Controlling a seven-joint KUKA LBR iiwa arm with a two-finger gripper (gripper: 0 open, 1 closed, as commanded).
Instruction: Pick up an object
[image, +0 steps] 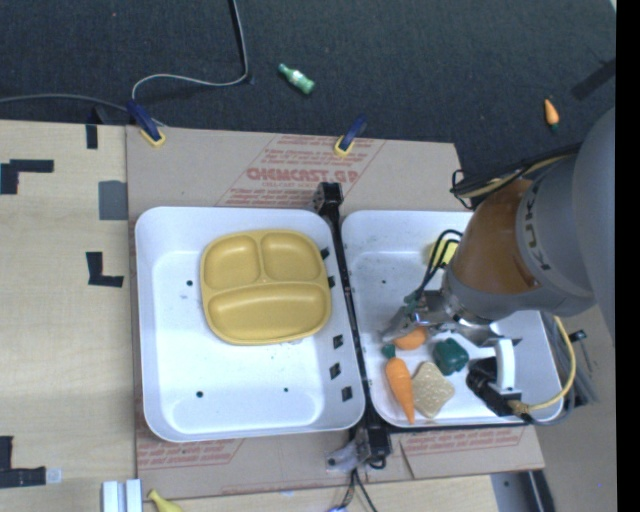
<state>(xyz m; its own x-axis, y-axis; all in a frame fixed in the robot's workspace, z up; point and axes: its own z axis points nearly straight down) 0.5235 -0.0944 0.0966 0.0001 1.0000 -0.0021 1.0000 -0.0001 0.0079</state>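
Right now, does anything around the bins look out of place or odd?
A small green item and a small orange one lie on the dark floor beyond the bench, outside both bins. The yellow tray sits slightly askew in the left bin.

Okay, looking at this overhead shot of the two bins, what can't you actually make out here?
- Hand, camera view: the wrist and arm above cover most of it, so its grip is unreadable.
- Right bin: the arm hides much of its right half.
- Small orange piece: partly under the hand, identity unclear.
- Green item on the dark floor: too small to identify.
- Arm: cut off by the right edge.
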